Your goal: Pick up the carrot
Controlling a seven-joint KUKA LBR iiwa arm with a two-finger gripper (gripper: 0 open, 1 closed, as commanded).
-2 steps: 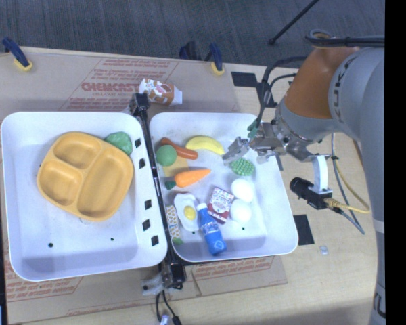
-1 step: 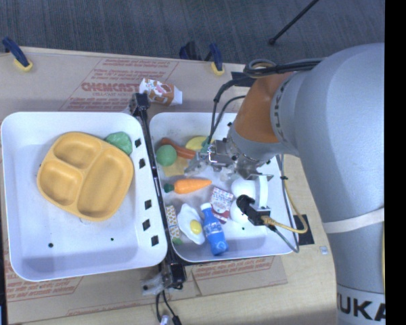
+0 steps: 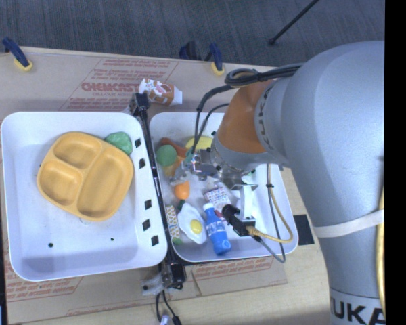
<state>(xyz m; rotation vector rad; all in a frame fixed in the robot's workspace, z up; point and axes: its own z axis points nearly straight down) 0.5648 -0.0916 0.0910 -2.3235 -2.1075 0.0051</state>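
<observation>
**A:** What is worrying you here, working from the near edge?

**B:** The right bin point(image 3: 284, 239) is looking crowded. A blue bottle point(image 3: 218, 232) and a toy fried egg point(image 3: 193, 225) are lying at its near end. Just beyond the egg I am seeing a small orange piece, which I am taking for the carrot point(image 3: 181, 191). It is sitting close to the bin's left wall.

**A:** And the gripper point(image 3: 190, 170)?

**B:** It is hanging just beyond the carrot and slightly to its right, low among the toys. The carrot is not lying between the jaws, and I cannot tell whether they are open or closed, because the wrist is shading them.

**A:** So the risk?

**B:** I am expecting a descent from here to land past the carrot, nudging it against the wall or the egg. Further back, an orange-red piece point(image 3: 172, 143) is lying beside a green ball point(image 3: 166, 155), so the jaws could be closing on the wrong thing.
</observation>
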